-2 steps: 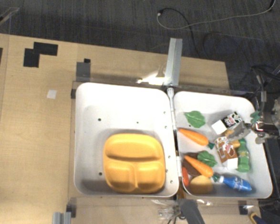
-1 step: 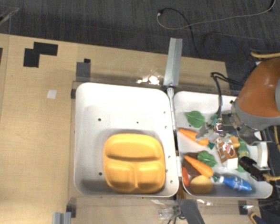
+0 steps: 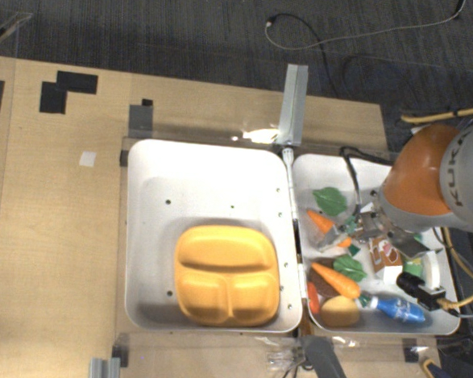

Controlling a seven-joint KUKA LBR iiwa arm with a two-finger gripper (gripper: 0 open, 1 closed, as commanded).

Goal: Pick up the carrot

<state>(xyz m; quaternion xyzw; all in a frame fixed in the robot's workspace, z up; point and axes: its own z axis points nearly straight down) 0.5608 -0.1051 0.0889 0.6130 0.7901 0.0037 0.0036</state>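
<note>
A long orange carrot (image 3: 337, 280) with a green leafy top lies in the right bin (image 3: 302, 181), toward its front left. A shorter orange carrot-like piece (image 3: 320, 221) lies farther back near the bin's left wall. My gripper (image 3: 351, 230) is low in the middle of the right bin, just right of the short orange piece and behind the long carrot. The grey wrist with its orange band (image 3: 419, 179) rises behind it to the right. Nothing shows as held.
The right bin also holds a green leaf (image 3: 330, 200), a brown and white box (image 3: 384, 256), a blue bottle (image 3: 398, 309), a potato (image 3: 339, 311) and a red item (image 3: 313, 298). A yellow divided tray (image 3: 227, 272) sits in the left bin (image 3: 164, 187).
</note>
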